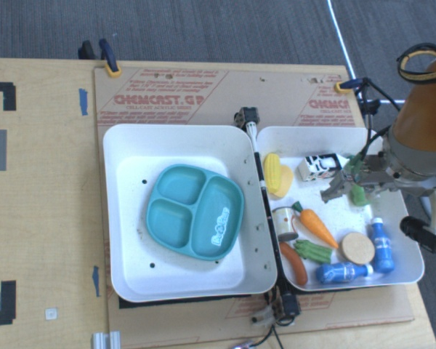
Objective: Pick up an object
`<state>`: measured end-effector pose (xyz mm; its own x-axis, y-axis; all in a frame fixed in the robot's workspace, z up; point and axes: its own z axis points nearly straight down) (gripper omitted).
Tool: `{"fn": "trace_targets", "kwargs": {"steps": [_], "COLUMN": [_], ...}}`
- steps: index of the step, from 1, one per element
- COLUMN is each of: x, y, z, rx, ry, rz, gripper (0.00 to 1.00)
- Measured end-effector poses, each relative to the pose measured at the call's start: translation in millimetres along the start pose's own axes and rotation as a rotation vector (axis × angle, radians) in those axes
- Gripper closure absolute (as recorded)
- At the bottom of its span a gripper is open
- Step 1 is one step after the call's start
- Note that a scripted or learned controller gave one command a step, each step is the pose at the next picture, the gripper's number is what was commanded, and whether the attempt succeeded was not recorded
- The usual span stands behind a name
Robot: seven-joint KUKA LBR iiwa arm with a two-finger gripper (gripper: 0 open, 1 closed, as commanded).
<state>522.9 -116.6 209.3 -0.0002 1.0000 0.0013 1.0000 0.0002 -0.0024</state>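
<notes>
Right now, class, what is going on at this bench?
A grey and orange robot arm reaches in from the right over the right bin, which holds toy food and bottles. Its pincer sits low by a small green item, near the carrot. The left bin holds a teal divided plate.

"CHEMCAST GP" printed on cardboard sheet (160, 97)

1. the arm (419, 126) comes in from the right edge, its orange band high and the grey wrist below it.
2. the wrist leans down and to the left.
3. the gripper (341, 184) sits at the arm's left end, low, pointing left.
4. dark cables loop along the arm's upper side.
</notes>
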Motion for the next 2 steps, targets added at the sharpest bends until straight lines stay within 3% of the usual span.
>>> {"fn": "trace_targets", "kwargs": {"steps": [1, 2], "x": [10.2, 9.3], "y": [-38.1, -37.0], "z": [123.7, 113.3], "rx": [-0.003, -0.008], "ry": [0.001, -0.001], "rz": [0.383, 0.386], "gripper": [0.0, 1.0]}}
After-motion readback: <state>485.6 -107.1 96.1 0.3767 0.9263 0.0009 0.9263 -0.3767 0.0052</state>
